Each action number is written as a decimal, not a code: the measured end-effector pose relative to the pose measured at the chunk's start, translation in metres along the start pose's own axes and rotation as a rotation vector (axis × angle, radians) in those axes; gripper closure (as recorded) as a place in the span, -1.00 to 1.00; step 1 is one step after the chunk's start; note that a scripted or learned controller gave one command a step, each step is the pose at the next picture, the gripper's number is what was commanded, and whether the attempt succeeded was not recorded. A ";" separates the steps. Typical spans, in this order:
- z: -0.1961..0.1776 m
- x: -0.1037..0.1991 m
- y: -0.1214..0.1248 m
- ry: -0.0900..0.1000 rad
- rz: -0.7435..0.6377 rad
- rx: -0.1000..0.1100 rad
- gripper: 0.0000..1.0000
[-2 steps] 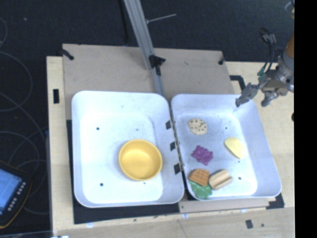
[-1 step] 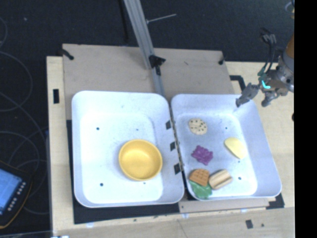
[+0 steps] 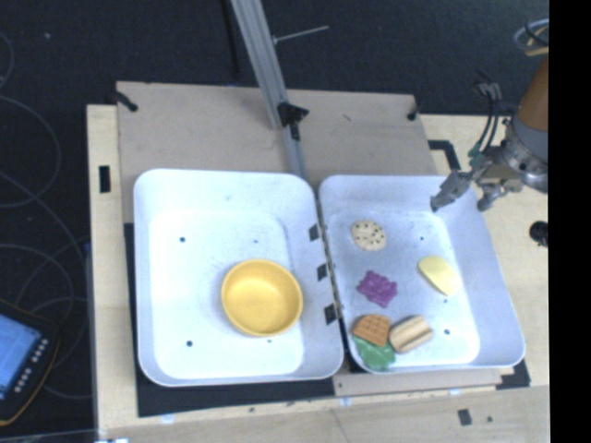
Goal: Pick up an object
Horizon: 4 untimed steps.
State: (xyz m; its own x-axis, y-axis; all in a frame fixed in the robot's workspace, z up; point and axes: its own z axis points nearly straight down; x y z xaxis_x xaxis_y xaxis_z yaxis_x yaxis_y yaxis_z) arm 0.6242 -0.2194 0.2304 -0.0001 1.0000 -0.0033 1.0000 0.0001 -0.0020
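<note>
- Camera is looking down at a slant on two shallow white bins sitting side by side on a bench w/ dark floor around.
- Left bin (image 3: 166, 247) is holding one yellow bowl (image 3: 262, 296), resting upright near the bin's front-right part.
- Right bin (image 3: 480, 275) is holding several small toy foods: a speckled cookie (image 3: 368, 235) toward the back, a purple grape cluster (image 3: 377, 288) in the middle, a pale yellow wedge (image 3: 437, 275) to its right, well apart from the others.
- At the front edge, a waffle piece (image 3: 372, 329), a bread roll (image 3: 411, 332) and a green piece (image 3: 374, 355) are lying bunched together, touching or nearly so.
- Gripper (image 3: 466, 195) is hovering over the right bin's back-right corner, fingers spread apart & holding nothing; the arm is reaching in from the right.
- Judging by looks, all pieces are prob. light, stiff plastic; smooth surfaces may be slippery, none seeming fragile.
- Yellow wedge is lying nearest the gripper w/ free space all round, so it's looking like the easiest pick; best hold is prob. across its narrow width.
- Cookie is lying flat, so getting fingers round its edges could be harder.
- Front cluster is risky: fingers could be nudging neighbours.
- A slanted metal pole (image 3: 263, 53) is standing behind the bins, away from the gripper.
</note>
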 end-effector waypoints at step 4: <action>0.026 -0.002 0.003 0.001 -0.003 -0.011 1.00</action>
State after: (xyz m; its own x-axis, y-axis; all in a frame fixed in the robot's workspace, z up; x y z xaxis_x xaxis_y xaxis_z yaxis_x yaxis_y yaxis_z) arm 0.6276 -0.2211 0.2042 -0.0030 1.0000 -0.0025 1.0000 0.0030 0.0086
